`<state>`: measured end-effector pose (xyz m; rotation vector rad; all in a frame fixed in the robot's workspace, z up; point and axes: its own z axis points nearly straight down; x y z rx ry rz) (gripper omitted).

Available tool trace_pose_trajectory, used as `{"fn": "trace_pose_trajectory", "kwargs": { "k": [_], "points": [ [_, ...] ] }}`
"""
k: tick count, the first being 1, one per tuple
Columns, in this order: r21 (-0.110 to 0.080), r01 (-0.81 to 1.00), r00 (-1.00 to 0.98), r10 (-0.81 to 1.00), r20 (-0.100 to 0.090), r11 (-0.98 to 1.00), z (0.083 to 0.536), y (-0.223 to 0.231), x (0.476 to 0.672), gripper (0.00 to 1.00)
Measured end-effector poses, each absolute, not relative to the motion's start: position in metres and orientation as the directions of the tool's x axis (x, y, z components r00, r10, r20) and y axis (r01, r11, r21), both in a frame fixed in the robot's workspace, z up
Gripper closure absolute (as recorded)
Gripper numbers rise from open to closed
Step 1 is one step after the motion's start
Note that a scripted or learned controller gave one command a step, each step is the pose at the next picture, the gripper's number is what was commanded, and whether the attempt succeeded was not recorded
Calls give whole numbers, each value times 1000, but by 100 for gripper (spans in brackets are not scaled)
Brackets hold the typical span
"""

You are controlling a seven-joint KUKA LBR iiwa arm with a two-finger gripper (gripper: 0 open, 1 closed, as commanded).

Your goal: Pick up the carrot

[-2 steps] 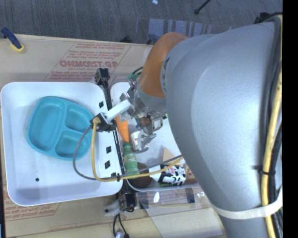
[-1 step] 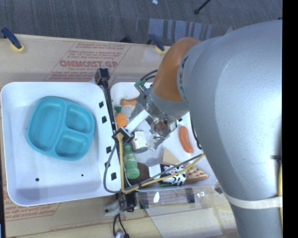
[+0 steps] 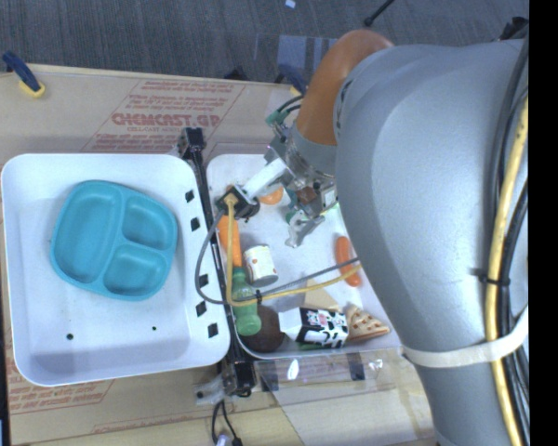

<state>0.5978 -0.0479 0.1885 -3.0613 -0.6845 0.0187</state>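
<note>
The carrot (image 3: 229,239) is a slim orange stick with a green top, lying lengthwise along the left wall of the right bin (image 3: 377,297). My gripper (image 3: 302,219) hangs over the upper middle of that bin, right of the carrot's upper end and apart from it. Nothing shows in its grasp. The grey arm covers the bin's right side.
Beside the carrot stand a small white can (image 3: 259,264), a green piece (image 3: 248,318) and a brown round thing (image 3: 268,333). An orange-red piece (image 3: 347,259), a cow-patterned item (image 3: 322,328), a cracker-like wedge (image 3: 364,321) and an orange slice (image 3: 272,195) lie nearby. A blue divided plate (image 3: 113,239) sits in the left bin (image 3: 37,342).
</note>
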Motion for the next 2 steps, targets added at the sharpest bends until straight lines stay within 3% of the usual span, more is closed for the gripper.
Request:
{"fn": "trace_pose_trajectory", "kwargs": {
  "k": [1, 2],
  "points": [
    [-9, 368, 930, 368, -17, -930, 188, -32, 574, 0],
    [-12, 584, 812, 584, -12, -812, 188, -19, 515, 0]
  ]
}}
